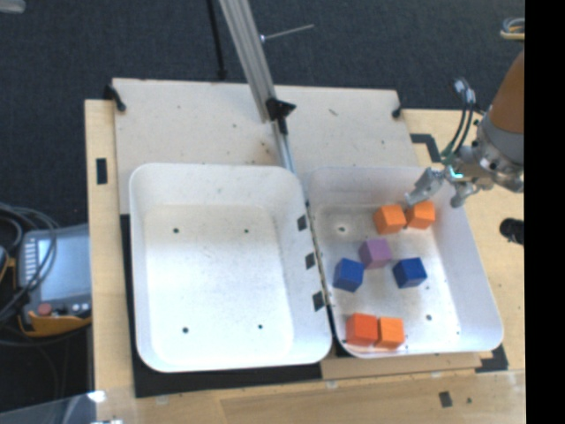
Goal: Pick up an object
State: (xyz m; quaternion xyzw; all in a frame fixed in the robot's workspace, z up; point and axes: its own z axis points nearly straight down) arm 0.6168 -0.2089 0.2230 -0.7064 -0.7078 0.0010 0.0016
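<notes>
Tan wooden bench (106, 263) on dark carpet (88, 34) bears 2 white bins (150, 193).

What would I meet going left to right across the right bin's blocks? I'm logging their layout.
Blue block, red-orange block, purple block, blue block, orange block.

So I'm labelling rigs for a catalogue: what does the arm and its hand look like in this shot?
The arm enters at the right edge with a broad orange-brown section above a grey metallic wrist. Thin cables, some greenish, loop along the wrist's left side. The hand is small, pale grey metal, with slim parts; a small teal-lit spot sits near its base.
</notes>
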